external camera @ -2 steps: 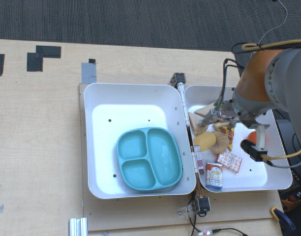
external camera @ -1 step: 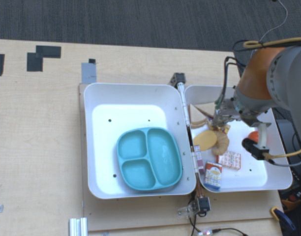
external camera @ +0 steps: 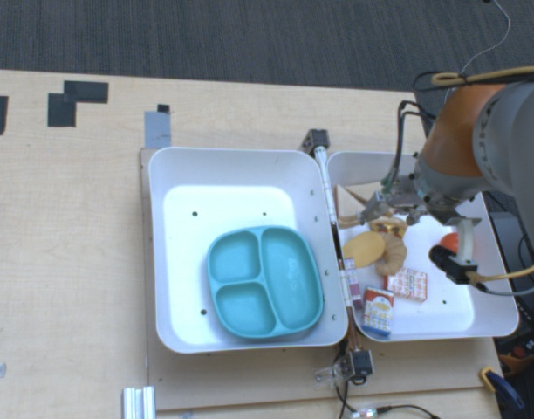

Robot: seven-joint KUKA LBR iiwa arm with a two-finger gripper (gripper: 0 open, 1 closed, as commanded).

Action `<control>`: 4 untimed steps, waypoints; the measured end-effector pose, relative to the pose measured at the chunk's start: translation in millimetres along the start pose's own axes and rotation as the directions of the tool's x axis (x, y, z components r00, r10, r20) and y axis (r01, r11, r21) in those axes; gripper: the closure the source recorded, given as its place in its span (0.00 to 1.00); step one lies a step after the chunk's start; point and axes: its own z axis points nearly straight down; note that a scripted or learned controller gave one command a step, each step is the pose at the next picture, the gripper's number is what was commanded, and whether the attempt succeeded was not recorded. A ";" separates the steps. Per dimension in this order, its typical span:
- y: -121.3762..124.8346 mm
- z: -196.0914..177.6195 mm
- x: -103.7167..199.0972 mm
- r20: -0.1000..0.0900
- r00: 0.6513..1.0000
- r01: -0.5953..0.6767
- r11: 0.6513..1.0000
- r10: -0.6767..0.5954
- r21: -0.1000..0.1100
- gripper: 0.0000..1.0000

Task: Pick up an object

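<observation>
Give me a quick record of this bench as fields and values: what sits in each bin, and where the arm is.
left bin: white, shallow; holds a teal plastic three-compartment plate
right bin: white, shallow; holds a yellow rounded item, a tan lumpy item, a red-and-white patterned packet and a small printed box against its left wall
arm: grey with orange band, over the right bin
gripper: low above the yellow and tan items; finger state unclear

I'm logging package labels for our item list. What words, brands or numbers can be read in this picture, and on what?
None can be read.
Red and white packet: printed pattern, too blurred to read.
Small carton with red top: print too small to read.
Blue divided plate: no text visible.
</observation>
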 end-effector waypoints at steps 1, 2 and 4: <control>1.4 -11.0 0.7 0.000 1.000 0.003 1.000 -0.003 -0.003 1.00; 1.4 -10.8 0.7 0.000 1.000 0.003 1.000 -0.003 -0.003 0.00; -15.0 8.2 12.8 0.007 1.000 -0.001 1.000 0.001 -0.003 1.00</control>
